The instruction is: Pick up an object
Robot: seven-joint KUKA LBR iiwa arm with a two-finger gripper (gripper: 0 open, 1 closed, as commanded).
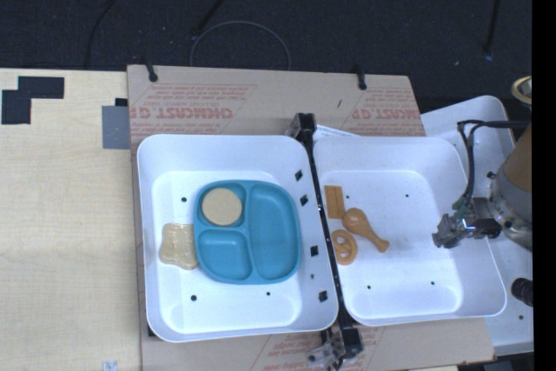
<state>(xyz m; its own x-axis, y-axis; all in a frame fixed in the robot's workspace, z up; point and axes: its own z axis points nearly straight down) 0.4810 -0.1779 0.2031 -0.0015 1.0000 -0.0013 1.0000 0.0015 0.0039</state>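
Note:
In the right bin (408, 308) lie a tan rectangular block (334, 201), a brown wooden spoon-like piece (365, 228) and a pretzel (344, 247), all near its left wall. My gripper (452, 232) hangs over the right bin's right side, well apart from those pieces, with nothing visible between its fingers. In the left bin (226, 317) rests a blue divided plate (248, 232) with a round tan cookie (221, 206) in its upper-left compartment. A pale cracker-like piece (179, 245) lies against the plate's left edge.
The two bins meet at a black-clipped divider (317, 221). Cardboard (261, 104) lies under both bins. Light wooden bench surface (61, 230) spreads to the left. The arm's grey body (521, 187) and cables stand at the right bin's right rim.

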